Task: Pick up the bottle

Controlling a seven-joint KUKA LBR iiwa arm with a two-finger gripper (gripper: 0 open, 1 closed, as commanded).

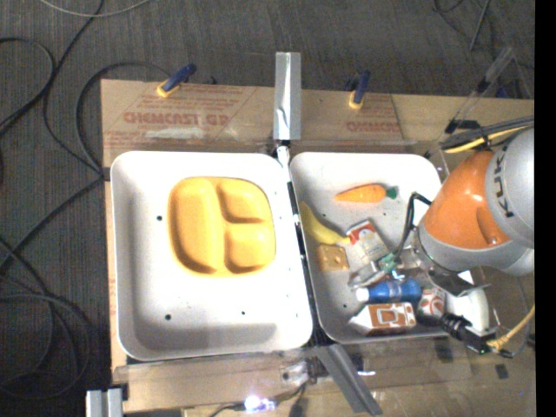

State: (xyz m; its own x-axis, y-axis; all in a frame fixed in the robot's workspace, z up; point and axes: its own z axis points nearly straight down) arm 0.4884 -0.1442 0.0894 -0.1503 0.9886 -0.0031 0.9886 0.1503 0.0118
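The bottle (pixel 393 292) is blue with a white cap on its left end. It lies on its side near the front of the right bin (pixel 427 170). My gripper (pixel 380 266) hangs low in that bin, just behind the bottle and over its cap end. It is close to the bottle or touching it; I cannot tell which. The grey arm with its orange band (pixel 465 211) reaches in from the right and hides the bin's right side.
Around the gripper in the right bin lie a carrot (pixel 361 194), a banana (pixel 314 226), a slice of toast (pixel 332 257), a red-and-white carton (pixel 363 233) and an orange carton (pixel 389 318) in front of the bottle. The left bin (pixel 139 320) holds a yellow divided tray (pixel 221 224).
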